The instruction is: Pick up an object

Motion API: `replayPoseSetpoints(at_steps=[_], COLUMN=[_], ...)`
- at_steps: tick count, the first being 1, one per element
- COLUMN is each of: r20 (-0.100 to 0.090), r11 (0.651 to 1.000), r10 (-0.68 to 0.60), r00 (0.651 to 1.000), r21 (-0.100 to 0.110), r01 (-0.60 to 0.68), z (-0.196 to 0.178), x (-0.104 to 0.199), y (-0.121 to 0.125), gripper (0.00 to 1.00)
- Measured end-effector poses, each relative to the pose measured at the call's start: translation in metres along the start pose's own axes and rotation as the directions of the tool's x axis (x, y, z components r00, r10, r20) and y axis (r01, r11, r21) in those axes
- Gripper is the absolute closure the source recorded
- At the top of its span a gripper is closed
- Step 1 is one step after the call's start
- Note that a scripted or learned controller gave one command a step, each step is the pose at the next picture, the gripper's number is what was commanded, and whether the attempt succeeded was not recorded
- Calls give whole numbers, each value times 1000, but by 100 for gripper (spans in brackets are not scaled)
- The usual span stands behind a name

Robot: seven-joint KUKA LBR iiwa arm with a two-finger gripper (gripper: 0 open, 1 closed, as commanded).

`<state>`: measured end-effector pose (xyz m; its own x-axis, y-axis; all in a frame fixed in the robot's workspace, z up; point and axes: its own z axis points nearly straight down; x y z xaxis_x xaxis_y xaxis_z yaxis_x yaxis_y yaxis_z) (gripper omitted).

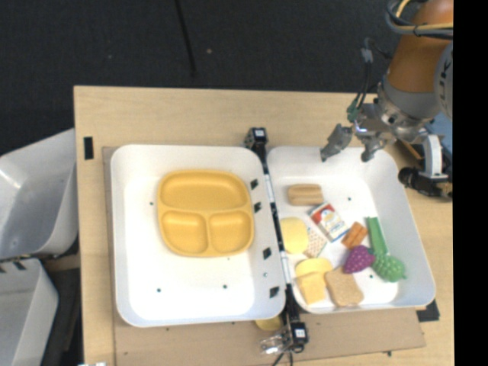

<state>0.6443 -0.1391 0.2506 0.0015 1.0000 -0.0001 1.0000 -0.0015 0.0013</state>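
The right bin (385,197), a shallow white tray with rounded corners, holds a cluster of small toy foods gathered in its lower half. A tan, rounded bread roll (304,194) lies nearest the top, alone; below it sits a small white carton (329,220) with red and blue print, tilted, with a pale waffle-textured wedge (316,242) just beside it and a smooth yellow rounded piece (293,235) to the left of that. An orange ridged piece (354,235) touches the carton's lower right. Farther down are a knobbly purple grape bunch (358,260), a green bumpy bunch (390,268) with a flat green strip (376,235) above it, a brown toast slice (344,288), and two yellow cheese-like blocks (313,278). The end effector (351,145) hangs above the bin's upper edge, well apart from the foods, its two dark fingers spread and nothing between them; above it rises the grey arm with its orange band (418,59). The left bin (130,227) carries a glossy yellow divided plate (205,212) with three compartments. Both bins rest on a light wooden table (152,113).
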Motion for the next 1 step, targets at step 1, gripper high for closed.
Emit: replayPoseSetpoints(at_steps=[1], r20=[-2], r11=[1000], r10=[-2], r00=[1000], r21=[10], r01=[2], z=[80], x=[41], y=[-52], gripper=[0])
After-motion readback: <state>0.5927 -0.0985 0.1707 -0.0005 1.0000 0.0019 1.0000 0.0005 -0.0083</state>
